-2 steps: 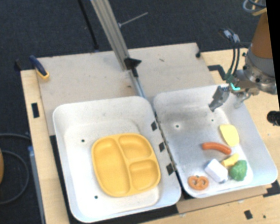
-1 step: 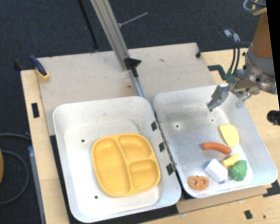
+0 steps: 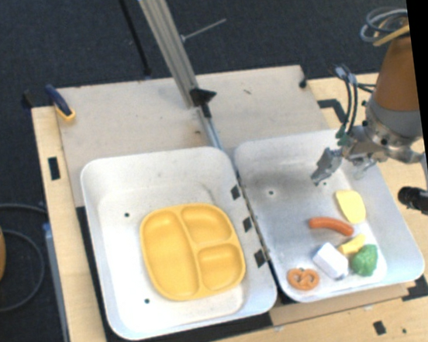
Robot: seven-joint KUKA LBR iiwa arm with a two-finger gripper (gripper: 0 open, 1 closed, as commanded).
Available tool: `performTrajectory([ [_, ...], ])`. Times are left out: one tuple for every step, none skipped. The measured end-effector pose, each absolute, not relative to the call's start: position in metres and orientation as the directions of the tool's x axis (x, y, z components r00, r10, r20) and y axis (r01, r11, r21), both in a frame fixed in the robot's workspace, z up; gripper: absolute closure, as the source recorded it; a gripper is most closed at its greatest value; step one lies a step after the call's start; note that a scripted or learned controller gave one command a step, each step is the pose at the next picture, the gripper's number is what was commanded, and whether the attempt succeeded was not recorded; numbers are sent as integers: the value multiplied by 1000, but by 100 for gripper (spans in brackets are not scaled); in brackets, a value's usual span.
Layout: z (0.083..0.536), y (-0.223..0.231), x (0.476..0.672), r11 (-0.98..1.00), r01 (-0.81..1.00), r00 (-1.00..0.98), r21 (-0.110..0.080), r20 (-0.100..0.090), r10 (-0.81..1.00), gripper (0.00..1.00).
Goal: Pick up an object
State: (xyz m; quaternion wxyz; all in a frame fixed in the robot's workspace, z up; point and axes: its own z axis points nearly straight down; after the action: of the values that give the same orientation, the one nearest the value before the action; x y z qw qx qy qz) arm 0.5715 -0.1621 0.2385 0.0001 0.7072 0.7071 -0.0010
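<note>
The right bin (image 3: 277, 174) holds several small items near its front right corner: a pale yellow piece (image 3: 351, 205), an orange-red sausage (image 3: 331, 225), a white block (image 3: 329, 259), a small yellow piece (image 3: 353, 245), a green broccoli-like piece (image 3: 365, 260) and an orange pretzel (image 3: 302, 277). My gripper (image 3: 344, 165) hangs over the bin's back right part, just behind the pale yellow piece. It is open, with nothing between its fingers (image 3: 325, 168).
In the left bin (image 3: 108, 196) lies a yellow divided plate (image 3: 191, 249). A metal post (image 3: 169, 39) rises behind the bins, with a rod running down to the gap between them. The arm's orange band (image 3: 397, 76) sits at the right.
</note>
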Motion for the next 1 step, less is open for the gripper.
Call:
performTrajectory([
  [197, -163, 572, -1, 1000, 1, -1, -2, 1000, 0],
])
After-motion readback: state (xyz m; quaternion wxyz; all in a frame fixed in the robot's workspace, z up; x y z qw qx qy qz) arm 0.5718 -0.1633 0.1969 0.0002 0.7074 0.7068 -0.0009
